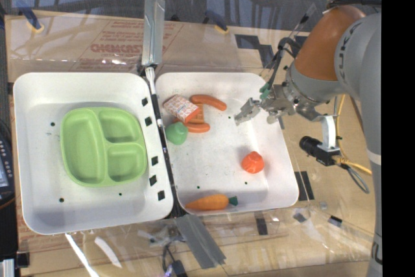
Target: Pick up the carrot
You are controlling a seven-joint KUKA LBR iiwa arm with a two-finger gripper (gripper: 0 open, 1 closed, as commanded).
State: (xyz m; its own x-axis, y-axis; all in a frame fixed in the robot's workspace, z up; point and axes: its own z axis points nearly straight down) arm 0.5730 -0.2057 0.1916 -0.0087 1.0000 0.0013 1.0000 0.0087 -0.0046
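Observation:
The carrot (209,203), orange with a small green top at its right end, lies along the front wall of the right bin (279,165). My gripper (262,116) hangs over the right bin's far right part, well behind the carrot and apart from it. Its fingers (246,111) stand open with nothing between them. The grey arm with its orange band (327,42) comes in from the right.
In the right bin lie a red-orange round fruit (253,163), a green ball (176,133), two sausages (208,102) and a small red and white packet (179,106). The left bin (39,100) bears a green divided plate (104,146).

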